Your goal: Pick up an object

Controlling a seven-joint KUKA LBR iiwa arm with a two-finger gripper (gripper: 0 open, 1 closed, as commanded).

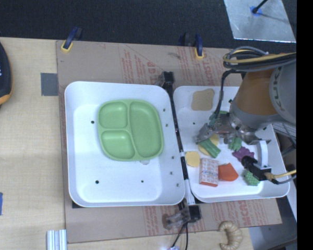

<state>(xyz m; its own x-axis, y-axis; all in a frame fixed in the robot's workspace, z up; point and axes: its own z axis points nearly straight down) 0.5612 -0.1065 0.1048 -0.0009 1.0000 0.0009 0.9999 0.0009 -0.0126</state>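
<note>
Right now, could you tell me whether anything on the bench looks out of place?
Nothing looks spilled or damaged. One oddity: a tan curled object lies on the bench outside both bins, below the right bin.

The bulky grey robot arm wears a broad orange band above its wrist, with black and yellow cables looped over it and dull metal gripper hardware beneath.
</note>
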